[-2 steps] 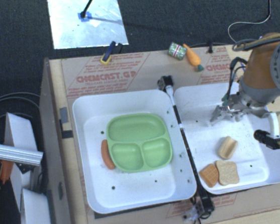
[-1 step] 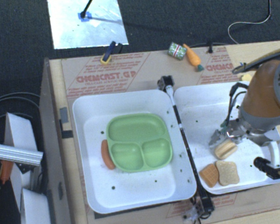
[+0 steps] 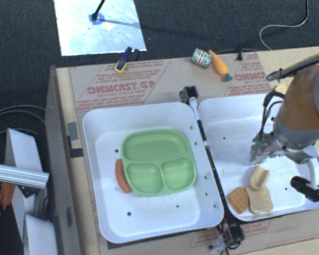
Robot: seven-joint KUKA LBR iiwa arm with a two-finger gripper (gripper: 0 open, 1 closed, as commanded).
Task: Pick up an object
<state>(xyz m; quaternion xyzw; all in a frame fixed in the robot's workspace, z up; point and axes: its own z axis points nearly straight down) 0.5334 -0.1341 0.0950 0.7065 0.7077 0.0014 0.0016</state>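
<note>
In the right bin [image 3: 228, 122], near its front edge, lie three pieces of toy food: a pale bread roll [image 3: 258, 176], a tan toast slice [image 3: 260, 200] and an orange cracker-like square [image 3: 237, 199]. My gripper [image 3: 260, 151] hangs low over the right bin, just above and behind the bread roll. The grey and orange arm comes in from the right and hides the fingers. A green divided plate [image 3: 157, 160] sits in the left bin [image 3: 100, 137], with an orange sausage [image 3: 120, 176] lying beside its left rim.
On the cardboard behind the bins lie a small green can [image 3: 201, 57], a toy carrot [image 3: 220, 64] and a yellow and black clip [image 3: 124, 59]. A black divider [image 3: 206, 147] runs between the two bins. Cables and white boxes stand at the left.
</note>
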